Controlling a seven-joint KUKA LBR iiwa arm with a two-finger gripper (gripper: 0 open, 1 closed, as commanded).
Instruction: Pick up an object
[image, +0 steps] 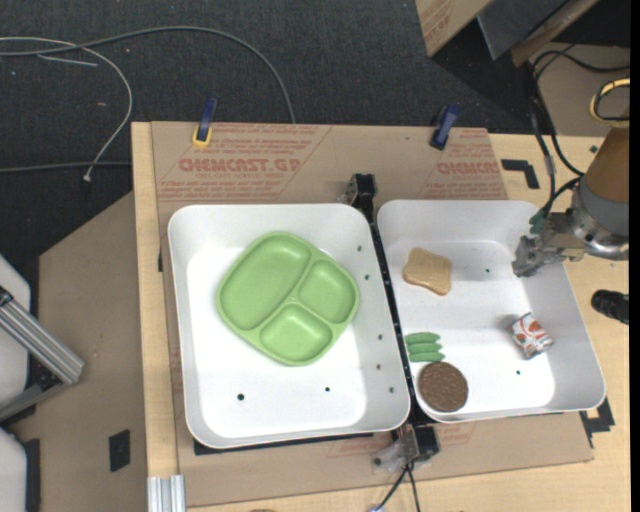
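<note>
Objects for picking, none yet lifted: toast slice (428, 270), upper left of the right bin (575, 330); green pea pods (424, 346) and brown round patty (442, 386), lower left of that bin, close together; small red-and-white crumpled packet (531, 335), right of centre. Green divided plate (288, 297) is lodged in the left bin (200, 400). Gripper (530, 255) is placed over the right bin's upper right rim; nothing is seen between its fingers, and their opening cannot be told. Selection, descent, grasp and lift are judged outstanding.
</note>
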